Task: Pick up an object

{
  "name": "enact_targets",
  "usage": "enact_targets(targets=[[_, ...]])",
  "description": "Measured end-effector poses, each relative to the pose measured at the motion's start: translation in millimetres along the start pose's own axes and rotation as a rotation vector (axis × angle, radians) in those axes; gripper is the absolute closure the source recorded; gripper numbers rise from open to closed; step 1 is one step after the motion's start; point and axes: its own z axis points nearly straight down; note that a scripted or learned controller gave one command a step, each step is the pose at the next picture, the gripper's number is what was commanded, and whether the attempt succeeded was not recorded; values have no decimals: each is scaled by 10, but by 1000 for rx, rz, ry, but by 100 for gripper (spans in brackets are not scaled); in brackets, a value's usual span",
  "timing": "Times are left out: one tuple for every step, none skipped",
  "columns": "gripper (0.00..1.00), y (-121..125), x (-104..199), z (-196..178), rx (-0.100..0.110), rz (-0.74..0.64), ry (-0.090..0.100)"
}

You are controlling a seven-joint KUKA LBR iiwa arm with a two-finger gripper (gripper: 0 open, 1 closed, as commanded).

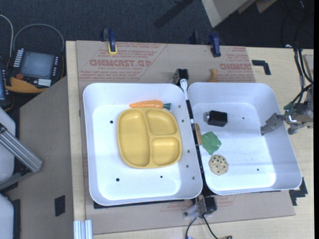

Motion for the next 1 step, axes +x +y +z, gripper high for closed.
enact_targets(targets=[[0, -73, 55, 607, 3, 0, 1]])
